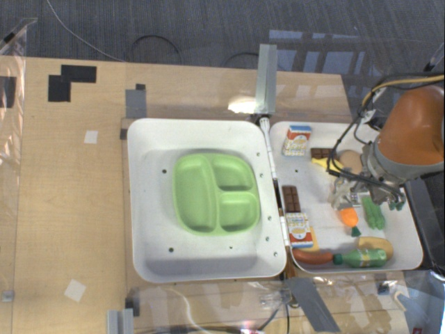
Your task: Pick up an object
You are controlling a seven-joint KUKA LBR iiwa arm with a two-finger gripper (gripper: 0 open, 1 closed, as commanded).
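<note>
A: Status on the pick?

B: Gripper (345, 199) is down inside the right bin (416, 256), low over the toys. Can't tell whether it's apart or together, arm body hides too much. Nothing visibly clamped.

A: Closest target?

B: Orange carrot (348, 217), just below the gripper in view, nearly touching it. Green pickle-shaped piece (374, 213) sits just to the carrot's right. Judging from that, carrot is the step in hand.

A: Clutter around it?

B: Tight. Behind the gripper: a tan round piece (350, 161) and a small chocolate bar (320, 154). Toward the left bin: 1 brown chocolate bar (291, 199) and 1 small carton (299, 229). Further out front: green bottle (360, 258), sausage (313, 257), yellowish piece (375, 244). 2nd carton (297, 140) at the far corner.

A: Advice?

B: Centre over the carrot, straddle its narrow width, keep clear of the green piece so it doesn't wedge in. Descend fully before closing, lift straight up. Carrot is small and rounded, likely to squirt out if caught off-centre.

A: Left bin?

B: 1 green divided plate (215, 193), well apart. Ignore.
</note>
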